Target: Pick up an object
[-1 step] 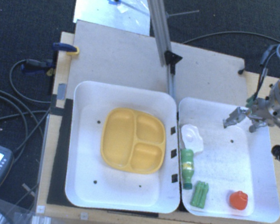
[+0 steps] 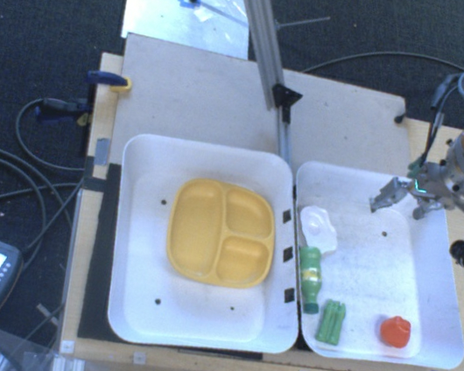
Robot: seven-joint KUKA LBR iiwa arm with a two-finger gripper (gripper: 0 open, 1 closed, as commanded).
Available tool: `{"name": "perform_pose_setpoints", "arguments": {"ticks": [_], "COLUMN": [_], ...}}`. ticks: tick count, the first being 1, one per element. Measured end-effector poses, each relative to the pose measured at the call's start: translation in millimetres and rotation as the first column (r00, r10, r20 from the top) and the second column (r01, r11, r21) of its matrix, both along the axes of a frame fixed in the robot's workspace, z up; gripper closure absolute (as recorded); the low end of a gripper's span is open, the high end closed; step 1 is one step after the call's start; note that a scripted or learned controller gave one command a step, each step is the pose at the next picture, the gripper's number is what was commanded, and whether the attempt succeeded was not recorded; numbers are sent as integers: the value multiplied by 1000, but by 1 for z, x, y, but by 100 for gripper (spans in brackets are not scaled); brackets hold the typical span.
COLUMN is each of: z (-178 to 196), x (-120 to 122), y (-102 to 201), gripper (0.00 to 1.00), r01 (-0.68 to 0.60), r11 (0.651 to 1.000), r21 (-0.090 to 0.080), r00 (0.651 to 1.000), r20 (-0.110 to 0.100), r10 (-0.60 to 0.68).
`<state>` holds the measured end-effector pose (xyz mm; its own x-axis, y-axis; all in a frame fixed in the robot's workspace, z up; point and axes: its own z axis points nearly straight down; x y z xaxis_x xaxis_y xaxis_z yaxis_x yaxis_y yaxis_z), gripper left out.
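green bottle lying flat along right bin's left wall | white crumpled item lying just above it | green ridged block lying near front | orange-red object sitting front-right | yellow divided tray resting in left bin

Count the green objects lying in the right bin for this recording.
2. A green bottle lies along the right bin's left wall, just below a white object. A darker green ridged piece sits near the front edge, left of an orange object. Nothing seems hidden.

Pale bench, two white bins side by side
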<state>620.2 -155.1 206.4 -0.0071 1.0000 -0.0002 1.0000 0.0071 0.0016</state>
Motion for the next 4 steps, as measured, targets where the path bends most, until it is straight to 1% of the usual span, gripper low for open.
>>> {"name": "perform_pose_setpoints", "arguments": {"ticks": [1, 2, 3, 4], "z": [-44, -104, -116, -103], "x": [7, 11, 12, 13], "y": [-2, 4, 4, 4], "gripper": [0, 0, 0, 100], "r01": [1, -2, -2, -3], "r11": [1000, 1000, 1000, 1000], "r21": [0, 1, -1, -2], "r00": [1000, 1000, 1000, 1000], "r20": [-3, -5, -1, 3], "r10": [-1, 2, 2, 3]}}
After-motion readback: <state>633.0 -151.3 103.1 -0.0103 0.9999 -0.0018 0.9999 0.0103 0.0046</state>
